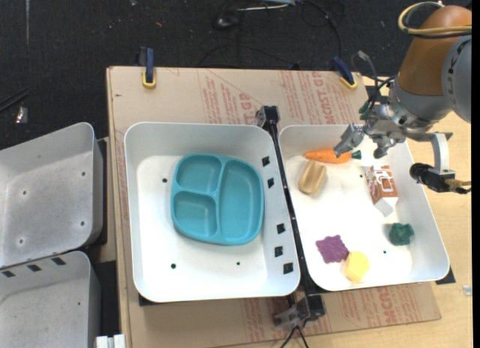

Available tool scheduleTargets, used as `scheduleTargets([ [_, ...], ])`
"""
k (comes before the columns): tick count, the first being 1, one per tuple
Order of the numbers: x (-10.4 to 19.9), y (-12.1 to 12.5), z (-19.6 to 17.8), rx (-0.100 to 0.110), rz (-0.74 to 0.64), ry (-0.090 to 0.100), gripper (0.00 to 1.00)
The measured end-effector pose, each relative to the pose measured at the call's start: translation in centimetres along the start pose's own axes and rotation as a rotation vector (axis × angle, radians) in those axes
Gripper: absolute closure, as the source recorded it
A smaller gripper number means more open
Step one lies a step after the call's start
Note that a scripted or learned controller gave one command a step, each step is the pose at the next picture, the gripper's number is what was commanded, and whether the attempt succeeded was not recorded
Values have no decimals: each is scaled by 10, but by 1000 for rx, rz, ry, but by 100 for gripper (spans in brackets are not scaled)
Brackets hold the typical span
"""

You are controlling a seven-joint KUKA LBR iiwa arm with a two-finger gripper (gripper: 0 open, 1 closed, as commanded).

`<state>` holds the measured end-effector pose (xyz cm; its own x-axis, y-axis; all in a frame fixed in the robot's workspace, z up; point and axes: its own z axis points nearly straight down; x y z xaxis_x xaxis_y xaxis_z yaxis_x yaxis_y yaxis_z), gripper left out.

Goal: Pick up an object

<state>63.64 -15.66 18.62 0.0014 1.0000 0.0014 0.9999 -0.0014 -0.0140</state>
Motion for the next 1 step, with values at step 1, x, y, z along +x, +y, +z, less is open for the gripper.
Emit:
scheduleTargets([
  [1,1,3,-10,-14,-2,-2,0],
])
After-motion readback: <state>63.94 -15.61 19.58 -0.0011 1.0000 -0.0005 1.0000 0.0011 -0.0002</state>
